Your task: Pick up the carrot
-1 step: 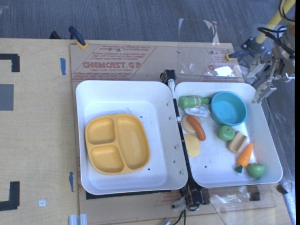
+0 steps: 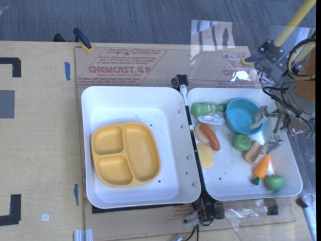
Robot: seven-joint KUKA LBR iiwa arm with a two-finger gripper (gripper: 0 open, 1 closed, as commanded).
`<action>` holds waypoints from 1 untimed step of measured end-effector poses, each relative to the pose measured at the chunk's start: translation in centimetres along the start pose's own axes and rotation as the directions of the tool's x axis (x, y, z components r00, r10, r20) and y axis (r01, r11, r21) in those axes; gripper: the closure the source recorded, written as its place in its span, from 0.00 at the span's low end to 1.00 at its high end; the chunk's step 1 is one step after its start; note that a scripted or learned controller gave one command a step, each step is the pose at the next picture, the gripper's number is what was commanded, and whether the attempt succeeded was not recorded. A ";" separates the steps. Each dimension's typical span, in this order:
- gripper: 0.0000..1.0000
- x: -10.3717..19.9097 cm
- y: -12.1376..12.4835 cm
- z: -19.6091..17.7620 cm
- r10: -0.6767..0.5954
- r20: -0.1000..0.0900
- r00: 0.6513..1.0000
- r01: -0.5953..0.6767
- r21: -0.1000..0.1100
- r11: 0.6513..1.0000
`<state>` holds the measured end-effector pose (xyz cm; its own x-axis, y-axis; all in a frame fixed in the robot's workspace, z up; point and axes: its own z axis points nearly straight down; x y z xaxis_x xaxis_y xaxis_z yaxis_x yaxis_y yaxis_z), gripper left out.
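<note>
Carrot (image 2: 262, 166) lies in your right bin (image 2: 291, 185), near the front right corner, its tip toward a green ball (image 2: 274, 182). Your gripper (image 2: 267, 129) hovers just above it, fingers spread apart and holding nothing, beside the blue bowl (image 2: 241, 115).

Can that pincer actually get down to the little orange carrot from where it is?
Probably yes. The pincer hangs just above the carrot, whose top is uncovered. A brown piece and a green ball sit close beside it and may crowd the grip.
</note>
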<state>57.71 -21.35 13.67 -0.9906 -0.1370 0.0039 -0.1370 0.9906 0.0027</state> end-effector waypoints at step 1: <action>0.00 3.0 -0.5 4.5 -0.148 0.019 0.989 0.148 0.010 0.989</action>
<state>54.83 -22.29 9.18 -0.9592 -0.2821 -0.0159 -0.2821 0.9594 -0.0071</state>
